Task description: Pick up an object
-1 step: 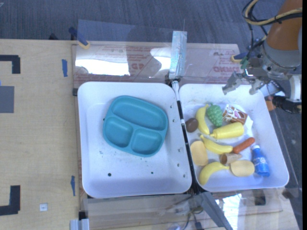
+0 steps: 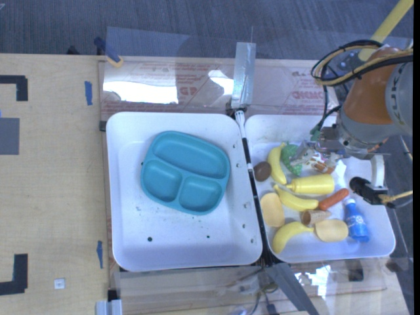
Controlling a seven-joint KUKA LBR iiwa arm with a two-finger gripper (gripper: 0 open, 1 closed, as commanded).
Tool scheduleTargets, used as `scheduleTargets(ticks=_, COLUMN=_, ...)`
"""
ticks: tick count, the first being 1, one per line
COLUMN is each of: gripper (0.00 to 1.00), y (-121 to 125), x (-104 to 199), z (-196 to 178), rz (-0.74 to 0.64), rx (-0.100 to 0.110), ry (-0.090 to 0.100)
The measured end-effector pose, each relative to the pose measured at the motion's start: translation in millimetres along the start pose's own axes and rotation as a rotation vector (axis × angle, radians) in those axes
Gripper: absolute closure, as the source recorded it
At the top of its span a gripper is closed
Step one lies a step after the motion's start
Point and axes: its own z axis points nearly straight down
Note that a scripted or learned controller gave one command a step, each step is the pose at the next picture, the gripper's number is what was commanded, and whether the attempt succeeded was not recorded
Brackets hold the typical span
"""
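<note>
Arm is hanging over the right bin point(image 2: 387, 245), its gripper point(image 2: 326, 151) sitting low among the toy food near the bin's far edge. Finger state: cannot tell, the wrist is hiding it. Nearest candidate is the yellow bottle-shaped piece point(image 2: 314, 186) lying mid-bin, touching a banana point(image 2: 296, 200) and the carrot point(image 2: 334, 199). Left bin point(image 2: 125, 176) is carrying a blue divided plate point(image 2: 185, 171). Judgement: a clean pick is needing a descent centred on one item, away from its touching neighbours.

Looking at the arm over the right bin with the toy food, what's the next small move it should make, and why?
Probably a short descent straight down. The gripper sits over the clutter at the back of the right bin, above the green item and the yellow bottle, with nothing visibly held. Lowering there seems likeliest to catch something.
</note>
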Motion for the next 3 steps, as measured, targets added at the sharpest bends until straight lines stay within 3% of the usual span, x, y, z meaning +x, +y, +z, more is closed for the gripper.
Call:
scheduleTargets(ticks=1, gripper=0.00, y=24, x=-26, z=15, rz=0.048, rx=-0.013, ry=0.014)
scheduleTargets(ticks=2, gripper=0.00, y=58, x=-26, z=17, rz=0.034, rx=0.070, ry=0.015)
scheduleTargets(ticks=3, gripper=0.00, y=51, x=-29, z=17, rz=-0.035, rx=0.044, ry=0.017)
